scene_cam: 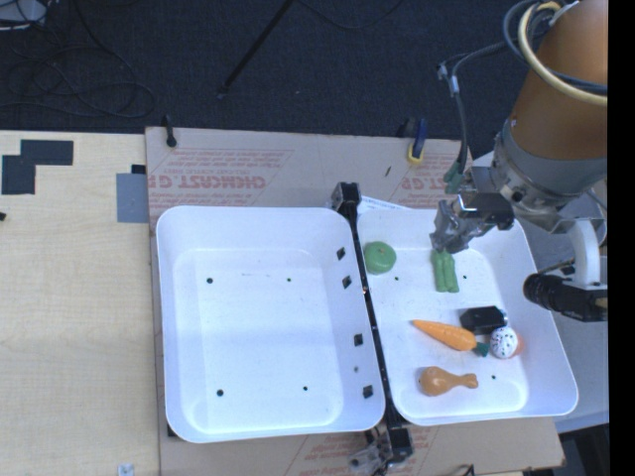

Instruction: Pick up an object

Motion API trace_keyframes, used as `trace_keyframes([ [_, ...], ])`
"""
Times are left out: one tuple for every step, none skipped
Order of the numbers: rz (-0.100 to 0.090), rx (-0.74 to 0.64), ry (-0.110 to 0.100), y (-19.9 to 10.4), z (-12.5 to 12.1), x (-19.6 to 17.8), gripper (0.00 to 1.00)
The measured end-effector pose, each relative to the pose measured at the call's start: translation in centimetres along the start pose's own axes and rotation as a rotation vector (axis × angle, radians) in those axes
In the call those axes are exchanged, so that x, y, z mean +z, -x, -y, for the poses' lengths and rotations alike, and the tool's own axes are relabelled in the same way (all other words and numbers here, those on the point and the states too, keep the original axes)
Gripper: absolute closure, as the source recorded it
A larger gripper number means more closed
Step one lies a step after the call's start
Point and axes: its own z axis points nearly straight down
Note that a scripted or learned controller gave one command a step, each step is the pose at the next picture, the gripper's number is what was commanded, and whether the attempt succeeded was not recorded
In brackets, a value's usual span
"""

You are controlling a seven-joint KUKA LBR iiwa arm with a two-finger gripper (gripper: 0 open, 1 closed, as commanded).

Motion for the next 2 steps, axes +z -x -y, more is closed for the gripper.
trace_keyframes([
  [0.0,0.001,-0.012,-4.6,-1.7,8.1,1.0],
  [0.001,0.002,0.004,-6.0,-7.3,0.8,1.0],
])
